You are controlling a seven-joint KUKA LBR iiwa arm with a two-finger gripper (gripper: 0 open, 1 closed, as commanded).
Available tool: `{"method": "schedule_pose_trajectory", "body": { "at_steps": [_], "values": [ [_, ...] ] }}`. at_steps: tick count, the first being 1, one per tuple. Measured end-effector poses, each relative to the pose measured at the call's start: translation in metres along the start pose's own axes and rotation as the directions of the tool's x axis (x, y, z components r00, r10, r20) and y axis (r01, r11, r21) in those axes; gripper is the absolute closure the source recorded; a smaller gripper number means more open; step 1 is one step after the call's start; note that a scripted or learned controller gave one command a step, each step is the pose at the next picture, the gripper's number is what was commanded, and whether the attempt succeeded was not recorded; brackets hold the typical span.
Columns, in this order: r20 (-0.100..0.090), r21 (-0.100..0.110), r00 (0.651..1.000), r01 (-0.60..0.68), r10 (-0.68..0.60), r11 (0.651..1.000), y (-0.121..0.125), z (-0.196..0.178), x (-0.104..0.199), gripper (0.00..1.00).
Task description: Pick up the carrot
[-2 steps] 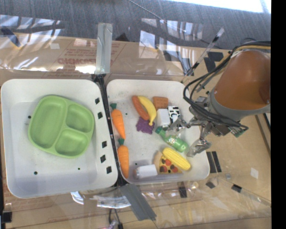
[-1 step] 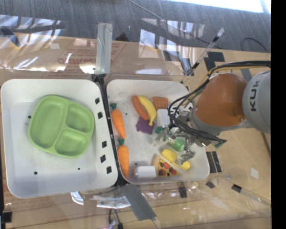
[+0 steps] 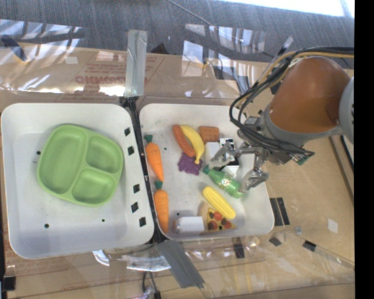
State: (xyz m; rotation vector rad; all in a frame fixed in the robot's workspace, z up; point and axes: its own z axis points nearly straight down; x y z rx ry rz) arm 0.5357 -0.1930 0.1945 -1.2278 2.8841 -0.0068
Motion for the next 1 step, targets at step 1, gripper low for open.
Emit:
{"method": "schedule_pose_trajectory", "body": {
  "at_steps": [1],
  "values": [
    [-0.005,-0.005,0.976,-0.219,0.219,0.976,0.0326,0.0937,0.0425,0.0]
  ]
}}
